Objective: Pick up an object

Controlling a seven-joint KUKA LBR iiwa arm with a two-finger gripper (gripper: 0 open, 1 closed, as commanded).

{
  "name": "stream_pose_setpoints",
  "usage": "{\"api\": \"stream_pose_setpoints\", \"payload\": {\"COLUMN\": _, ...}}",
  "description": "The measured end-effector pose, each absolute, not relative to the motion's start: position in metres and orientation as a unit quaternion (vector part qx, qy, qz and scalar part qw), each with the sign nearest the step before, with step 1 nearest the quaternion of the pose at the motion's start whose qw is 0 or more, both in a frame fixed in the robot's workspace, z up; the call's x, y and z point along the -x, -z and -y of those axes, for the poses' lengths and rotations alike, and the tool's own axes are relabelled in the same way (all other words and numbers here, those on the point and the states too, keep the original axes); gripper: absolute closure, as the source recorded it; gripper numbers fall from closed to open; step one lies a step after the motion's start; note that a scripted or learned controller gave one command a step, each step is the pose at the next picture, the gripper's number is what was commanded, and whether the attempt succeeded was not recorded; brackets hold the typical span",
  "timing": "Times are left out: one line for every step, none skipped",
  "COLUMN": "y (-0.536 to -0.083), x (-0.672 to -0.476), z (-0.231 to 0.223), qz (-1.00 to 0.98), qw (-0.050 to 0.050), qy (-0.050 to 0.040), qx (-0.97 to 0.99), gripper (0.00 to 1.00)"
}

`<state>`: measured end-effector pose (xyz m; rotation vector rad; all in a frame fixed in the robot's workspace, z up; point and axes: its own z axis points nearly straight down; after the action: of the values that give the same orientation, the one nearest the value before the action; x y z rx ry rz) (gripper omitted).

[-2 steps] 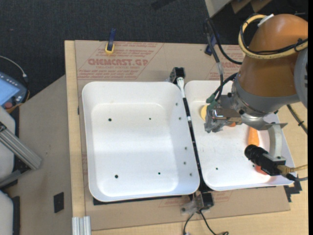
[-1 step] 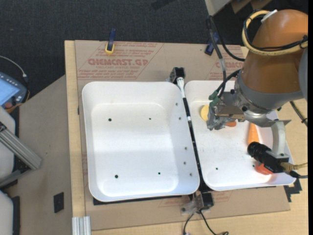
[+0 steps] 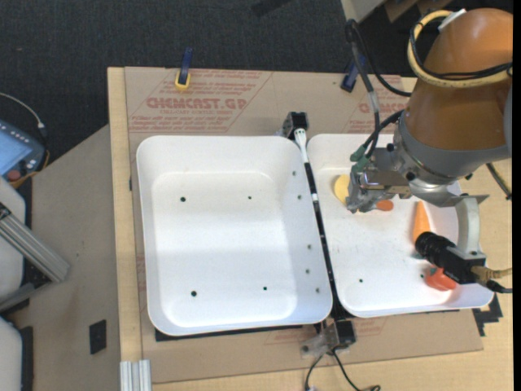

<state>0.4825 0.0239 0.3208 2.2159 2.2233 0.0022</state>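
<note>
My gripper [image 3: 359,199] hangs low over the far left part of the right bin [image 3: 376,271]. A small yellow rounded object [image 3: 339,188] lies just to its left, partly hidden by it. Just to the gripper's right is a small orange piece [image 3: 384,206]. An orange carrot-like object [image 3: 420,217] lies further right. A red-orange piece [image 3: 440,280] sits near the bin's front right corner. The arm's grey and orange body covers the far right of this bin.
The left bin [image 3: 220,243] lies beside the right one, with a black divider strip [image 3: 316,210] between them. Both rest on a cardboard sheet [image 3: 203,96] held by clips at its far edge.
</note>
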Motion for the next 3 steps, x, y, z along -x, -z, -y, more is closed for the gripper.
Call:
{"api": "stream_pose_setpoints", "payload": {"y": -0.399, "x": -0.485, "z": 0.039, "qz": -0.705, "qw": 0.005, "qy": -0.0032, "qx": -0.709, "gripper": 1.0}}
{"api": "stream_pose_setpoints", "payload": {"y": -0.299, "x": -0.478, "z": 0.049, "qz": -0.706, "qw": -0.004, "qy": 0.0035, "qx": -0.708, "gripper": 1.0}}
{"api": "stream_pose_setpoints", "payload": {"y": -0.362, "x": -0.48, "z": -0.013, "qz": -0.709, "qw": 0.002, "qy": -0.003, "qx": -0.705, "gripper": 1.0}}
